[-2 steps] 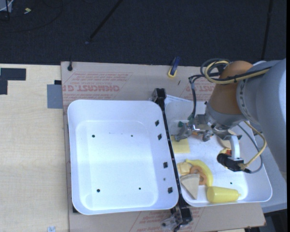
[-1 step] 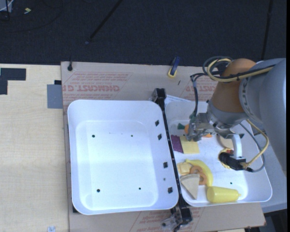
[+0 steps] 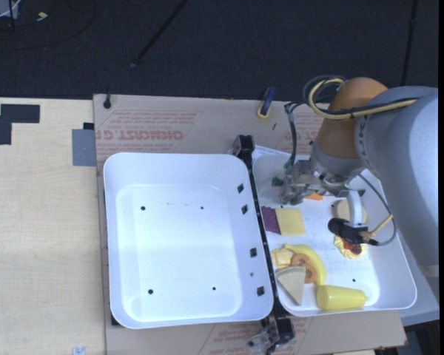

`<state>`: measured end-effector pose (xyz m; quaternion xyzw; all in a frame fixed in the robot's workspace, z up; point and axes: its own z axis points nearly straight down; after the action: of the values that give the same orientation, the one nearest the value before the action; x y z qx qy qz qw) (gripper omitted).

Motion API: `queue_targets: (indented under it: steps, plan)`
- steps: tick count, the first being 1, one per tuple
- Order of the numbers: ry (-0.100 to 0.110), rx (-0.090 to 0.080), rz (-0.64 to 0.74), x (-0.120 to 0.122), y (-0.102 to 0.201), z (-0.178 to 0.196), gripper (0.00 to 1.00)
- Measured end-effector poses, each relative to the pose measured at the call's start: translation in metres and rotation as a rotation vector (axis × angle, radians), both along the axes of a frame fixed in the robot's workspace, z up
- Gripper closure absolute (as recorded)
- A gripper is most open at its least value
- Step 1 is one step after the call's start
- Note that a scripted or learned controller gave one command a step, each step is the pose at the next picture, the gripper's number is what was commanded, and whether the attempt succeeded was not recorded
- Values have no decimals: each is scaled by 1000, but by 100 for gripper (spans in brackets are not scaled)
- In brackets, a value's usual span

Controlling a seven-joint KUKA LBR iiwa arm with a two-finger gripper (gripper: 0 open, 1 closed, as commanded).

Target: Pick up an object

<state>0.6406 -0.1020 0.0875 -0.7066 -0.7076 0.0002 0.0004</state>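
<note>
Looming at the frame's right, the grey arm [image 3: 411,161] of a KUKA iiwa reaches into the right-hand bin [image 3: 399,291], its orange band [image 3: 355,98] showing above the wrist. Far to the gripper's left lies the left-hand bin [image 3: 177,239], bare white plastic with a few dark dots. The gripper [image 3: 294,191] hangs low over the upper left part of the right-hand bin, close to the black divider [image 3: 255,213] between the two; whether it is spread or closed cannot be told from this angle, and nothing is visibly held. Just below the gripper lie a purple card [image 3: 270,219] and a pale yellow square [image 3: 290,221], touching each other. Farther below it sit a banana [image 3: 311,261], a small yellow lump [image 3: 283,257] and a tan wedge [image 3: 292,281], bunched together, with a yellow lemon-like piece [image 3: 340,296] lower and to the right. Right of the gripper, a red and yellow item [image 3: 351,246] rests beneath a black cable fitting [image 3: 346,230].

Judged from this, the pick is at the descent stage, with the flat pieces directly below as the likely target. The next move would call for a short drop and a firm close, though thin, flat pieces may slip away.
</note>
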Motion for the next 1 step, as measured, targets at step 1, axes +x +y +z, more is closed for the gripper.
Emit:
queue_targets:
  steps: [1]
  plan:
    - [-2,1,3,4,107,104,100]
